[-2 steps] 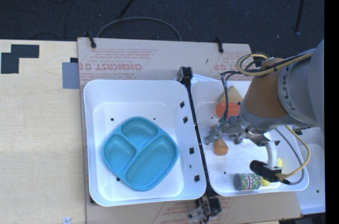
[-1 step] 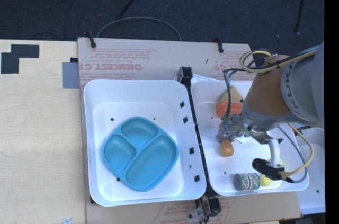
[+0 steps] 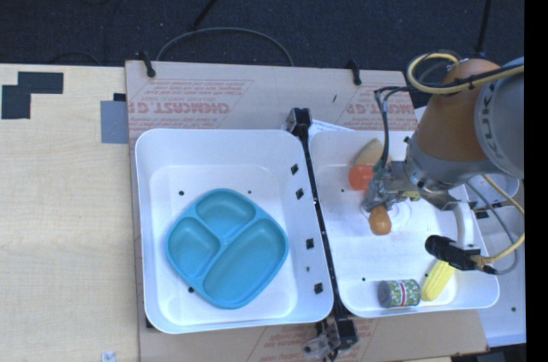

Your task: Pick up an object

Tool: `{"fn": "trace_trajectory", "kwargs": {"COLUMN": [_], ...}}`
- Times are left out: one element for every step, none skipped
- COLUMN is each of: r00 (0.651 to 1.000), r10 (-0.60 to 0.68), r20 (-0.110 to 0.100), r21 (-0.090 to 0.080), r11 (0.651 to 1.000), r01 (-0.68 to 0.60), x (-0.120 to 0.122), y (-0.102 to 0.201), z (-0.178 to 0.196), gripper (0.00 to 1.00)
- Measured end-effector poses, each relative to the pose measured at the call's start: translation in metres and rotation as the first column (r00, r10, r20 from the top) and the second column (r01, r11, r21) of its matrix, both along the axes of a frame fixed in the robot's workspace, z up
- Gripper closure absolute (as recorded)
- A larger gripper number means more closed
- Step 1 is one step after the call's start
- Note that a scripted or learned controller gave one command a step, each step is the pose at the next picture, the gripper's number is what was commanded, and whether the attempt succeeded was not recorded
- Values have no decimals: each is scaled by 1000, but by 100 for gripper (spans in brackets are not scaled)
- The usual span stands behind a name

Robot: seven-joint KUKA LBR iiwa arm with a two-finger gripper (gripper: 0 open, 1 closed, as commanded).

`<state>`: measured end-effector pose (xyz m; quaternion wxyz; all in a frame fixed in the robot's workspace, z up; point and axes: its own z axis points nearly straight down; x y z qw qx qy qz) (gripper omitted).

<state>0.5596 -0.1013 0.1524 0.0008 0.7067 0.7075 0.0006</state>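
Note:
My gripper [image 3: 378, 202] hangs low over the right bin [image 3: 479, 296], near that bin's middle left. An orange-brown oval object [image 3: 379, 222] sits right at its tip, touching or nearly touching it. Just to the upper left lie a red-orange object [image 3: 360, 176] and a tan elongated object [image 3: 370, 151]. A green patterned can [image 3: 399, 293] lies on its side near the front wall, with a yellow corn cob [image 3: 437, 279] beside it.
The left bin [image 3: 154, 181] holds a blue divided plate [image 3: 227, 246]. A black divider rail [image 3: 312, 215] runs between the two bins. The arm's grey and orange body [image 3: 458, 129] covers the right bin's back right part.

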Motion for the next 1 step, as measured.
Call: {"fn": "trace_trajectory", "kwargs": {"r00": [1000], "r10": [-1], "r20": [1], "r21": [0], "r11": [1000], "r01": [1], "x": [-1], "y": [-2], "z": [63], "gripper": [100]}}
